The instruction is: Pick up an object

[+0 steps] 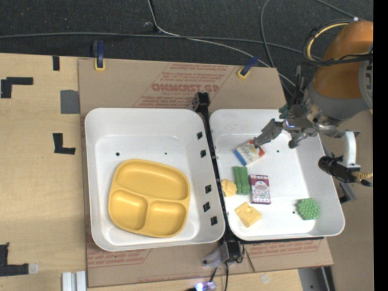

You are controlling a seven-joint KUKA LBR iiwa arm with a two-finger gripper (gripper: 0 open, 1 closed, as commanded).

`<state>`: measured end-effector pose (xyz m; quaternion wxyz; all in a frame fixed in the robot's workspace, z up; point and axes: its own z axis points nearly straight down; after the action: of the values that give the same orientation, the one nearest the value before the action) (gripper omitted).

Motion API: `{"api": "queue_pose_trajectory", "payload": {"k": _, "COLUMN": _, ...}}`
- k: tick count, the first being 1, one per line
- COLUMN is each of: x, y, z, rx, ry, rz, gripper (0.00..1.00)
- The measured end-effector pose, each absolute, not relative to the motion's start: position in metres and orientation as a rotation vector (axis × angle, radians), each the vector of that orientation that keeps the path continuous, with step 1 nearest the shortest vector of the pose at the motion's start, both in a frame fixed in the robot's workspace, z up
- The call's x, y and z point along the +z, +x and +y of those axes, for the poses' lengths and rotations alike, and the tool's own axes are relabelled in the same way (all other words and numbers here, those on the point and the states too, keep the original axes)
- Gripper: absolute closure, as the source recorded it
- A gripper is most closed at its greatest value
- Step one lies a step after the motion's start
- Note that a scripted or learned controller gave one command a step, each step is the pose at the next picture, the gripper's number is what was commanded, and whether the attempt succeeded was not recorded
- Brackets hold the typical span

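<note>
- Yellow tray at 9 o'clock, in left bin: broad, stiff, awkward to pinch.
- Gripper over right bin, jaw spacing impossible to tell.
- Small packet at its tip, 3 o'clock: likely light, crinkly, best taken across narrow sides.

**Count of things on the bench**

Two white bins are sitting side by side: a left bin and a right bin. One yellow tray, with three compartments, is lying in the left bin. Six small things are lying in the right bin: one blue-and-white packet, one green block, one red-and-white box, one small yellow piece, one yellow wedge and one green ball. One arm is reaching in.
</note>
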<state>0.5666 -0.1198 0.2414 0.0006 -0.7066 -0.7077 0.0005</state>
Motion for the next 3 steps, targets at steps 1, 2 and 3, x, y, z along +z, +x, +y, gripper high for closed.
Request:
{"api": "queue_pose_trajectory", "payload": {"k": 1, "x": 0.193, "y": 0.574, "z": -0.118, "rx": 0.007, "ry": -2.217, "rz": -2.220, "gripper": 0.00}}
{"api": "queue_pose_trajectory", "payload": {"k": 2, "x": 0.146, "y": 0.575, "z": -0.110, "rx": 0.007, "ry": -2.217, "rz": -2.220, "gripper": 0.00}}
{"api": "queue_pose_trajectory", "payload": {"k": 3, "x": 0.098, "y": 0.567, "z": -0.103, "rx": 0.007, "ry": -2.217, "rz": -2.219, "gripper": 0.00}}
